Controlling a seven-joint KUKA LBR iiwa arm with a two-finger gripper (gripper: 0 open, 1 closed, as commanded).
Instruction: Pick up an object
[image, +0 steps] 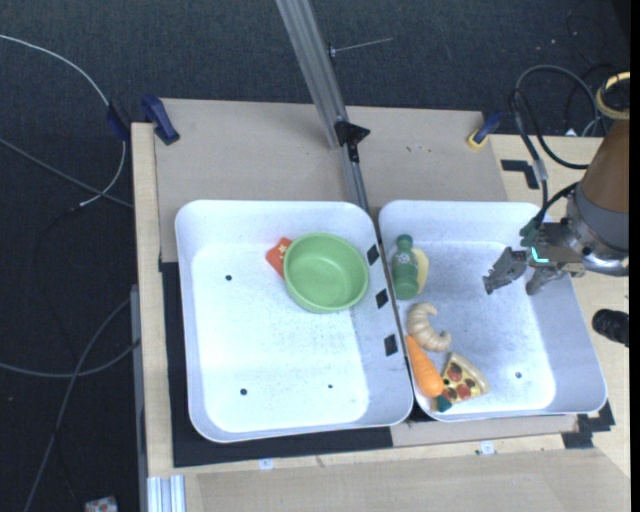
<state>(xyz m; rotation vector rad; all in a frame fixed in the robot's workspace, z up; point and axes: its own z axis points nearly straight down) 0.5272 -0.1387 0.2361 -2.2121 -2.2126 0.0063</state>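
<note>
Camera view: one bowl (324, 272), one carrot (425, 369), one bottle (404, 267).

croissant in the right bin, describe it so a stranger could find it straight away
Start at the right white bin and follow its left wall, where toys lie in a column. The small tan curved croissant sits midway down, below the green plastic bottle and above the orange carrot. It is the only pale, crescent-shaped piece there.
</note>
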